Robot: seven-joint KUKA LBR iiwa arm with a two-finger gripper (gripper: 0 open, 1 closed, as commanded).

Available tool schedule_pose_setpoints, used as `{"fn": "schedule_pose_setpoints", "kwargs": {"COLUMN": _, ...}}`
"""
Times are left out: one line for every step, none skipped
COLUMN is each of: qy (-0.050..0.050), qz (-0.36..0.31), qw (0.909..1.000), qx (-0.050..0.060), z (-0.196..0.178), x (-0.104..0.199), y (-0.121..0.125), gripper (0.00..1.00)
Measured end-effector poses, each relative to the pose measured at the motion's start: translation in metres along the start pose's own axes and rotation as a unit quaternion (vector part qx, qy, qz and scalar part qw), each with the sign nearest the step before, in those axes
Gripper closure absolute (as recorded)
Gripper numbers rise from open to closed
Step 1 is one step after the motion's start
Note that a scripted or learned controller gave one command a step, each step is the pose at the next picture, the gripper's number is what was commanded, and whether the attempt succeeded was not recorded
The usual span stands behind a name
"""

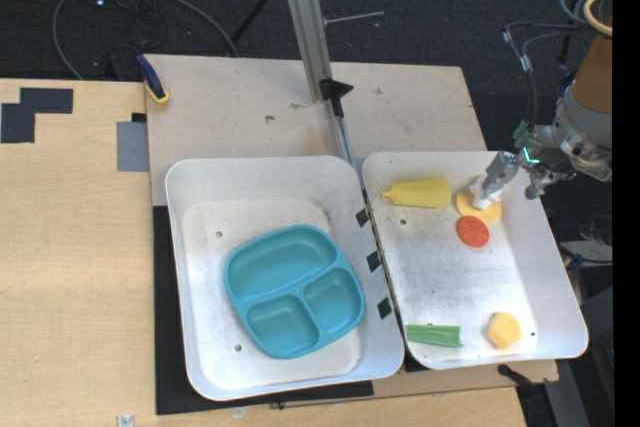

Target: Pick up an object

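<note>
The green piece (pixel 433 336) and the small yellow block (pixel 505 329) lie nearest the camera, near the front edge of the right bin (pixel 440 260); neither is touched. Further back in that bin sits the red round piece (pixel 473 232), and just behind it a pale yellow piece (pixel 482 208), which is the likeliest target. The gripper (pixel 508 176) stands directly over this pale yellow piece with its fingers spread apart, one fingertip at the piece's upper edge; nothing is held between them. The long yellow piece (pixel 419 194) lies to the camera's left of the target, close but apart. The left bin (pixel 195 215) holds a blue divided tray (pixel 293 289), well apart from the work. The step in hand is judged to be the approach before grasping. The next move calls for lowering the fingers either side of the pale yellow piece, closing, then lifting clear without dragging the red piece.
</note>
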State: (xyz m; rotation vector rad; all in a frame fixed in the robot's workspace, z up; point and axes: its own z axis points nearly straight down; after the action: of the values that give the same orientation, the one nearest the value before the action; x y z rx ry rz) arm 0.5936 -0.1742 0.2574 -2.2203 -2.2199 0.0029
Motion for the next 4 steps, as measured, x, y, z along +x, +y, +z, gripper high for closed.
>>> {"fn": "schedule_pose_setpoints", "kwargs": {"qy": 0.0, "qz": 0.0, "qw": 1.0, "qx": -0.001, "z": -0.001, "x": 0.0, "y": 0.0, "gripper": 0.0}}
{"fn": "schedule_pose_setpoints", "kwargs": {"qy": 0.001, "qz": -0.002, "qw": 1.0, "qx": 0.002, "z": 0.049, "x": 0.006, "y": 0.008, "gripper": 0.0}}
{"fn": "schedule_pose_setpoints", "kwargs": {"qy": 0.001, "qz": 0.0, "qw": 1.0, "qx": 0.003, "z": 0.112, "x": 0.001, "y": 0.005, "gripper": 0.0}}
{"fn": "schedule_pose_setpoints", "kwargs": {"qy": 0.0, "qz": 0.0, "qw": 1.0, "qx": 0.0, "z": 0.164, "x": 0.002, "y": 0.005, "gripper": 0.0}}
